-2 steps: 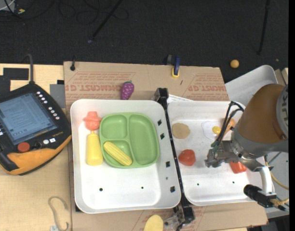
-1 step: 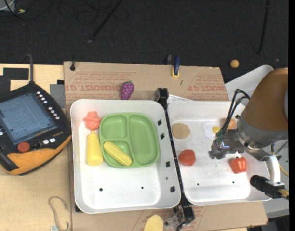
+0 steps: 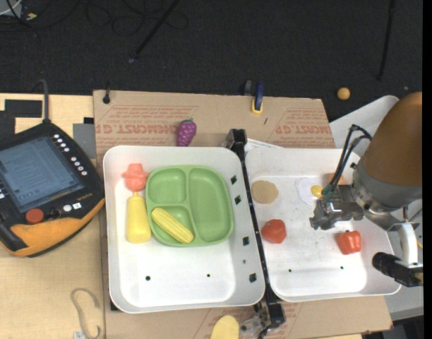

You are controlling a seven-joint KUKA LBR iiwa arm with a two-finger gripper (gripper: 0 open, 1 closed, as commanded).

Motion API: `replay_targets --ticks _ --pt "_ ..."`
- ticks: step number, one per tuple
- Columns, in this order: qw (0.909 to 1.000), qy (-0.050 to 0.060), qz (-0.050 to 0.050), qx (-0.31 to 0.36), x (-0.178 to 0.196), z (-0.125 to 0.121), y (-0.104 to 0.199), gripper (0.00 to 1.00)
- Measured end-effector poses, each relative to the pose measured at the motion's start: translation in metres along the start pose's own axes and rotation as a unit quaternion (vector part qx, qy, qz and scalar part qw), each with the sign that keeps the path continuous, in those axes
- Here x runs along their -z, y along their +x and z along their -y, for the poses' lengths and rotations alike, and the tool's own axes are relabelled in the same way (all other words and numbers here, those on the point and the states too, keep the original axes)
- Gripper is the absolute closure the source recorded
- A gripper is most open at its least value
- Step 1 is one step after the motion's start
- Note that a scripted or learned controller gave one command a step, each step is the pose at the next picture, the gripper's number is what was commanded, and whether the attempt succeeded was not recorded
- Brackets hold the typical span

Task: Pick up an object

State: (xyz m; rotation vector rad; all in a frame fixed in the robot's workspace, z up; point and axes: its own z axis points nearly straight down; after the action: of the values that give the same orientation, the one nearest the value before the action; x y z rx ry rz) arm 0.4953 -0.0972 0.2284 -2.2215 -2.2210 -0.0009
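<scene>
Gripper (image 3: 327, 216) hovers over the right bin (image 3: 301, 284), state unclear; descend squarely onto the red pepper (image 3: 349, 242).

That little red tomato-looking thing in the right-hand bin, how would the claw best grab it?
Probably from straight above, fingers closing across its round middle. The red tomato sits alone on the right bin's floor, with open space on every side, so any finger direction should do.
</scene>
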Motion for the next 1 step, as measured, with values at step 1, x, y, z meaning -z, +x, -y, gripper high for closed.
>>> replay_targets --ticks 1 --pt "1.0000 0.001 0.000 0.002 -0.0110 -0.0255 0.0500 1.00"
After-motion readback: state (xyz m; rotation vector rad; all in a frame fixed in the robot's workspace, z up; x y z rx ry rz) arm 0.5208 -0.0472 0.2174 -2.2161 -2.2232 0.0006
